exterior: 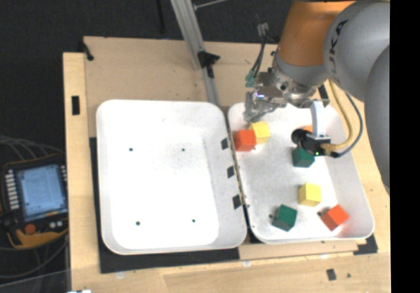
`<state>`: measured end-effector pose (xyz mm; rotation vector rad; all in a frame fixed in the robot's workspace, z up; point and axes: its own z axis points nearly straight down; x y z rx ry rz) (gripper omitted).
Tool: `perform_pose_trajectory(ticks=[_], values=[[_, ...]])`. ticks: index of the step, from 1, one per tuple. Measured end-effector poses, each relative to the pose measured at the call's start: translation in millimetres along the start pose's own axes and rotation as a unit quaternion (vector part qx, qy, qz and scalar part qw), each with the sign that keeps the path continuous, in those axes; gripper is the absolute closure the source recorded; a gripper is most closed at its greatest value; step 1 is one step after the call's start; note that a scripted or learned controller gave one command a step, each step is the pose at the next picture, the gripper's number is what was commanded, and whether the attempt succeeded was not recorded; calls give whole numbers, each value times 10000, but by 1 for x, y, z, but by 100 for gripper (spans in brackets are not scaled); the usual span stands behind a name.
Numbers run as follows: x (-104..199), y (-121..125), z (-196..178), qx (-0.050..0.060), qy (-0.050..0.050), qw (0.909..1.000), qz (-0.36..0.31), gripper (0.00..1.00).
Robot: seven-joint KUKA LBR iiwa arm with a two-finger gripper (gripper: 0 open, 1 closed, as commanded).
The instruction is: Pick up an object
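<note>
Several small blocks lie in the right bin (357, 183). An orange block (245, 139) and a yellow block (261, 131) sit side by side near its upper left corner. A green block (302, 157) lies mid-bin, with a second yellow block (310, 194), another green block (285, 217) and another orange block (334, 217) toward the front. My gripper (253, 112) hangs at the bin's far left corner, just above and behind the yellow and orange pair. Nothing shows between its tips.
The left bin (164, 174) lies beside the right one, joined by dark clips (231, 170). A slanted metal pole (187, 23) rises behind the bins. Cables and a small fitting (318, 134) hang from the wrist over the right bin. A handheld pendant (36, 193) lies at far left.
</note>
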<state>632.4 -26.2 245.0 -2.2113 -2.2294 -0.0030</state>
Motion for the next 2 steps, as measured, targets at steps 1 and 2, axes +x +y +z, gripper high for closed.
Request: perform_pose_trajectory(ticks=[1,2], values=[[60,-5,-2,13,-2,10000,-2,100],[117,-20,10,15,-9,10000,4,100]])
